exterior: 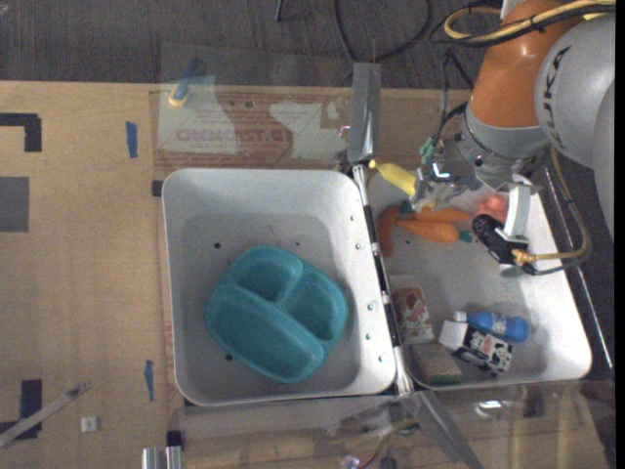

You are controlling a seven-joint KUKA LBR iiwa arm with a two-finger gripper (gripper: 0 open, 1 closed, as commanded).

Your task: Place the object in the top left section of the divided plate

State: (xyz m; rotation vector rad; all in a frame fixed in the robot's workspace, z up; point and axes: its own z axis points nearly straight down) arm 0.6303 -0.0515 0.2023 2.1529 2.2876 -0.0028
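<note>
On the worktop, I am seeing two white bins. Sitting in the left bin (186, 213) is a teal divided plate (277, 312). Lying in the right bin (566, 350) are an orange carrot (430, 229), a yellow piece (395, 177), a small carton (411, 313) and a blue-capped bottle (485, 336). My gripper (437, 190) is hovering over the carrot.

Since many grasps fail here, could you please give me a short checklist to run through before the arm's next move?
1. Divided plate sits in the left bin, sections open: ok.
2. Gripper is over the right bin, above the carrot: ok.
3. Carrot between the fingers: cannot tell.
4. Yellow piece and bottle lie apart from the carrot: ok.
5. Object already on the plate: not ok.
</note>
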